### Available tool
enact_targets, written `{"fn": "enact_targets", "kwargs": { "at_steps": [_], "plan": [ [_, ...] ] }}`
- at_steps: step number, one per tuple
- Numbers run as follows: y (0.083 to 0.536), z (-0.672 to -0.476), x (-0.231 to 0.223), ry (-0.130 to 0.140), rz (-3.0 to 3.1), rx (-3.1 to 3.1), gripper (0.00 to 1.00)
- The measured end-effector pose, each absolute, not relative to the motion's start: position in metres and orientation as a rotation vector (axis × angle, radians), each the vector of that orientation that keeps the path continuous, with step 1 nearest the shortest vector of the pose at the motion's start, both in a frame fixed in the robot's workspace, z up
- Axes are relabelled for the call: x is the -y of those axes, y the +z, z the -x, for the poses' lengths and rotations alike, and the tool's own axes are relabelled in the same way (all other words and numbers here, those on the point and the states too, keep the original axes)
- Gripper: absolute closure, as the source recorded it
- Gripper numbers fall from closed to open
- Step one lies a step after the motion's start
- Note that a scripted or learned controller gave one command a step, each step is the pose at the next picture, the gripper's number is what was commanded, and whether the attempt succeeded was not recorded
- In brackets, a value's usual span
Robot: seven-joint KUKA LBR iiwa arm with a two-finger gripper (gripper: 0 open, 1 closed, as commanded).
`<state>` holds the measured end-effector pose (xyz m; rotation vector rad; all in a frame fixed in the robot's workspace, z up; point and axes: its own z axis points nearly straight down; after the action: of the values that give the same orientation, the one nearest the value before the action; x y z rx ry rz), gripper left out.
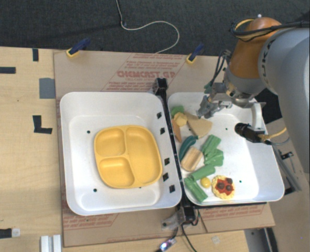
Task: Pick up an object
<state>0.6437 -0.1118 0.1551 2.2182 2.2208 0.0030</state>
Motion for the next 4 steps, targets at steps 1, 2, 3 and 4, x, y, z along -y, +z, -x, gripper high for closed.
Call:
{"fn": "enact_targets", "kwargs": {
  "at_steps": [1,2,3,4],
  "plan": [
    [0.201,-0.651,0.116,0.003,-2.218,-2.221,1.0],
    [0.225,-0.651,0.115,0.001,-2.22,-2.223,1.0],
    [0.227,-0.603,0.078,-0.004,-2.221,-2.226,1.0],
    [0.221,-0.573,0.047,-0.004,-2.221,-2.226,1.0]
  ]
}}
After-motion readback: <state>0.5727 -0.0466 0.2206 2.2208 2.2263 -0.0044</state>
